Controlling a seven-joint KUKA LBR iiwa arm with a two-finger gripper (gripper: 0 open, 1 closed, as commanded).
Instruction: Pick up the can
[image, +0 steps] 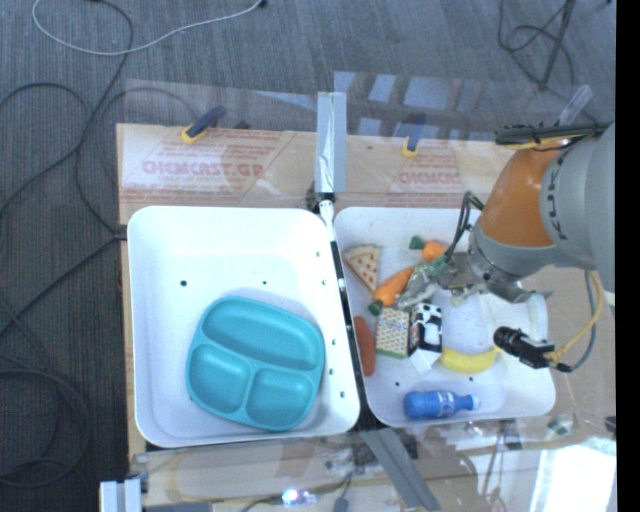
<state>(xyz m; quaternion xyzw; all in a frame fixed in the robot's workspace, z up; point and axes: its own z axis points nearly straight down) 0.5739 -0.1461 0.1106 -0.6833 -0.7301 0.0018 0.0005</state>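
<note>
In the right bin (530, 400), a small black-and-white patterned item that looks like the can (428, 326) lies near the middle. A greenish-yellow labelled block (393, 333) touches its left side. My gripper (444, 278) hangs low over the bin's upper middle, just above and slightly right of the can, next to an orange carrot (397, 283). The grey wrist (505, 262) and orange band (520, 200) hide the bin's upper right part. Nothing shows as held in the gripper.
Also in the right bin are a pizza slice toy (364, 265), a red sausage (365, 345) along the left wall, a yellow banana (468, 359) and a blue bottle (438, 403) at the front. The left bin (160, 240) holds a teal divided tray (258, 362).
</note>
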